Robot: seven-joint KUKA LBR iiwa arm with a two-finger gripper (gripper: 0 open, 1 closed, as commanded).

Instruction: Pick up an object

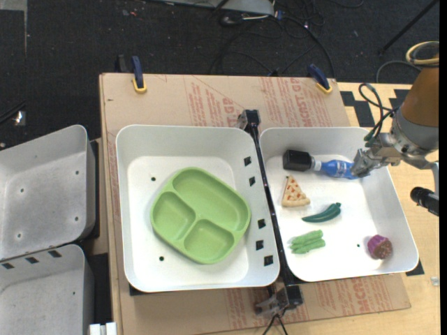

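The left bin [133,208] holds a green divided plate [200,216], lying flat; the right bin [401,218] holds a black-capped blue and white tube [323,164] at the far side, a pizza slice toy [294,192], a dark green pepper [322,213], a light green bean bundle [307,242] and a purple ball [379,246] near the right corner; the gripper [364,165] sits at the tube's right end, seemingly touching it; how wide the claw stands I cannot tell; the arm is cut off at the right.

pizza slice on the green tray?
No, the pizza slice lies in the right bin, while the green tray sits in the left bin.
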